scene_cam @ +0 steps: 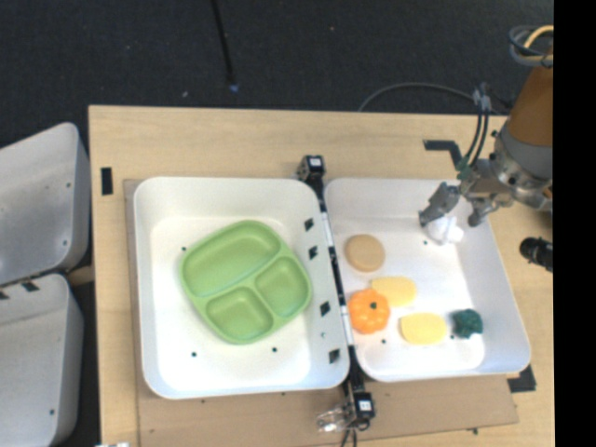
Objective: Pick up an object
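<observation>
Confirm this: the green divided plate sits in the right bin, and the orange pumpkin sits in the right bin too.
Wrong on the plate. The camera view shows the green divided plate in the left bin; the orange pumpkin does sit in the right bin.

No text, label, brand, number or sign can be read anywhere in this view. The green three-compartment plastic tray (246,280) in the left shallow white bin (158,361) carries no lettering, and the small black clips (311,167) along the seam between the bins are too small to show any marking.
</observation>
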